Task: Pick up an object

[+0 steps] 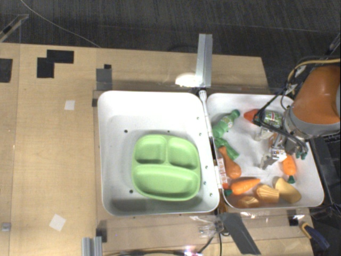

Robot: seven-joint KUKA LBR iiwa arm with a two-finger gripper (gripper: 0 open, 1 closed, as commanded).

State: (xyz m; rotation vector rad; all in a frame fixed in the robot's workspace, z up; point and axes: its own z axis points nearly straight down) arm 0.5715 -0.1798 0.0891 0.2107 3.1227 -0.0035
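I hang my jaws (273, 154) low over the right shallow white bin (317, 196), whether open or closed I cannot tell, because the small orange plastic carrot (289, 166) lies just beside them.

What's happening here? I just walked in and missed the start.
A robot arm reaches into the right bin, its gripper low among toy foods, next to a small carrot. Nothing shows between its fingers. The left bin holds a green divided tray.
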